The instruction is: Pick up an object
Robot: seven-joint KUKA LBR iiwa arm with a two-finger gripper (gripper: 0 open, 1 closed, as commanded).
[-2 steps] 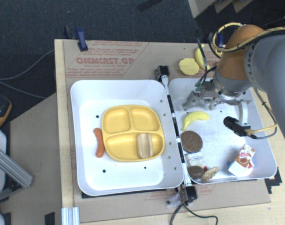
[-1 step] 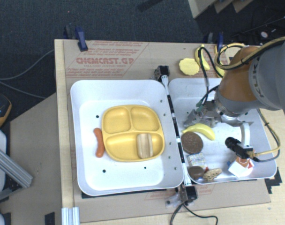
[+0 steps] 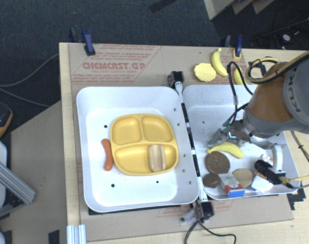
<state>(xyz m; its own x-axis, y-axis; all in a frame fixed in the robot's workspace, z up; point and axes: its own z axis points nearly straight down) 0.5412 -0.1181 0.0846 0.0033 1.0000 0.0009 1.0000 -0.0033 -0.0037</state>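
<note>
Gripper (image 3: 227, 136) of the grey robot arm with an orange band (image 3: 271, 105), reaching in from the right and set low over the middle of the right-hand shallow white bin (image 3: 205, 105). From this slanted overhead view it cannot be told whether the gripper is released, clenched or grasping anything.

Just below it in the view, very close to its tip, lies a yellow plastic banana (image 3: 226, 149), stretched crosswise on the bin floor; whether the two touch cannot be told.

Against the banana's near side sits a flat dark-brown round disc (image 3: 217, 162), with a smaller brown round piece (image 3: 211, 180) just beyond it toward the bin's near corner. To their right are a tan oval piece (image 3: 242, 175), a small red-and-blue item (image 3: 236, 190) and a white block (image 3: 261, 185), all crowded along the bin's near wall.

The left-hand shallow white bin (image 3: 93, 116), touching its neighbour along one side, holds a yellow three-compartment plastic plate (image 3: 143, 136). A pale tan bun-shaped piece (image 3: 156, 158) stands in the plate's near compartment, toward its right end. An orange-red toy sausage (image 3: 107, 154) lies on the bin floor just beside the plate's left rim.

Beyond the right-hand bin, on the tan bench board with red lettering (image 3: 114, 65), rest a second yellow banana (image 3: 219, 62) and a lumpy yellow round piece (image 3: 205, 72), side by side. Two blue clamps (image 3: 87, 42) grip the board's far edge.
</note>
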